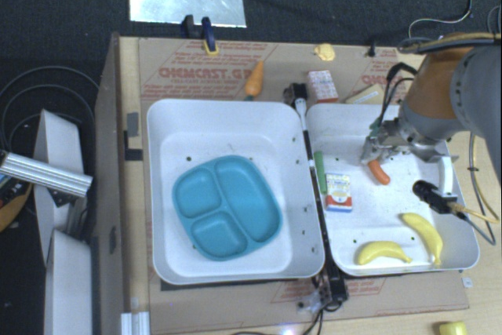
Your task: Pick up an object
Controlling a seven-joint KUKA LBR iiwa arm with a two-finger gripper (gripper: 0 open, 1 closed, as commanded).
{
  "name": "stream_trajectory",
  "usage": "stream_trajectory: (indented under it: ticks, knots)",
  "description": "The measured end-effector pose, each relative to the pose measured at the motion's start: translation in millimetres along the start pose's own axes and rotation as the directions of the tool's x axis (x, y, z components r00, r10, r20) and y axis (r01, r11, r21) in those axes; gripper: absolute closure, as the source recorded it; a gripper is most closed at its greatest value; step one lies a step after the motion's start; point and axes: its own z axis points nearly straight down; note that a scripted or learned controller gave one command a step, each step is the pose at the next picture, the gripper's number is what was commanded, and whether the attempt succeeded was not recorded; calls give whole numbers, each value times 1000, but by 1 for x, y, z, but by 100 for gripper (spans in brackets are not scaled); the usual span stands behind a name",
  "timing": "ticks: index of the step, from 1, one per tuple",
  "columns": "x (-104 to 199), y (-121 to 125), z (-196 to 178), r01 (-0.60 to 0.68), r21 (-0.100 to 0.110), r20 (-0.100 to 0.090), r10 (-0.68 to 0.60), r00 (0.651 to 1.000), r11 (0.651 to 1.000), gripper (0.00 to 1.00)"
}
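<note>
Hovering low in the right bin point(349, 139), gripper point(381, 155) sits just above the small orange sausage-shaped piece point(380, 172), probably lined up to grab it; can't tell if spread or pinched, carton point(339, 193) lies near.

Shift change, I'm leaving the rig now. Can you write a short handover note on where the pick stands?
Gripper: low in the right bin, just above the orange piece; a grasp cannot be confirmed.
Also in that bin: small carton, front banana, right banana.
Left bin: blue divided plate.
Done: approach to the orange piece.
Left: secure an object and lift it clear.
</note>
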Motion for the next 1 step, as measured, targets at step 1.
stream_trajectory:
  ticks: [1]
  knots:
    - [91,-14,-94,8,0,-3,-8,1000,1000,100]
